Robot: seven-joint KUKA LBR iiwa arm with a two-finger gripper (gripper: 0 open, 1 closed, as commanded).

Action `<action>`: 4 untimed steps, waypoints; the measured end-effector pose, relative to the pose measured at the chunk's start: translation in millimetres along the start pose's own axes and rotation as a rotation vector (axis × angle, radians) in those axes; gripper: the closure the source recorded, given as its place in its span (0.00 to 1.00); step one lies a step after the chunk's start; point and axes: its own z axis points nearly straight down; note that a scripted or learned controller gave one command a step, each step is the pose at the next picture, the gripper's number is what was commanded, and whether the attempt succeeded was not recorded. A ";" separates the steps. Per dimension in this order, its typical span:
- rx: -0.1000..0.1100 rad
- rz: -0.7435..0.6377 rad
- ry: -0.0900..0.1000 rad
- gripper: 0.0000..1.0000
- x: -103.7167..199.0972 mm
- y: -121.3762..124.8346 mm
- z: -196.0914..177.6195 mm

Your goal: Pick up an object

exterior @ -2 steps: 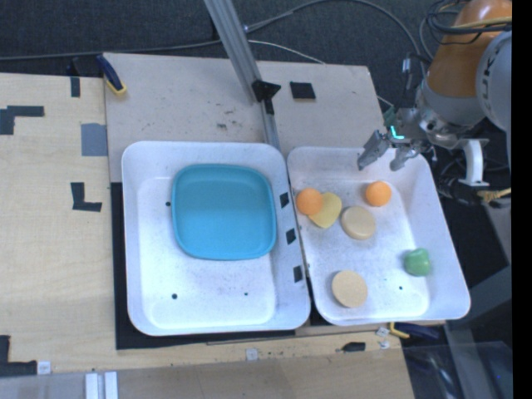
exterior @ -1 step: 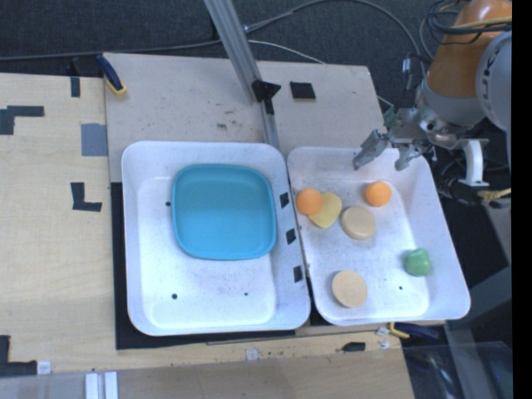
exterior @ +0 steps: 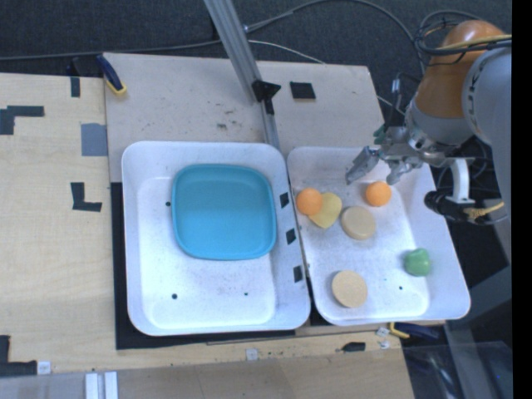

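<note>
Hovering over the right bin's far edge, the gripper spreads its 2 fingers wide with nothing between them, apparently lining up on the orange ball just beneath. That bin also carries 5 other pieces; the left bin carries 1 blue plate.

One fixed cam is sitting above the bench, looking down at a slant w/ moderate distance. It's taking in both white bins: left bin nr frame centre, right bin toward the frame's right edge, w/ the arm entering from the right.
</note>
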 end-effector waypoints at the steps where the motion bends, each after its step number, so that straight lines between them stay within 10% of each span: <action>1: 0.002 0.000 0.001 0.00 4.4 2.4 62.4; 2: -0.005 -0.001 0.000 0.00 5.0 2.9 90.6; 3: -0.009 -0.002 -0.001 1.00 5.7 4.4 77.8; 4: -0.008 0.000 -0.001 1.00 -1.9 -1.1 27.2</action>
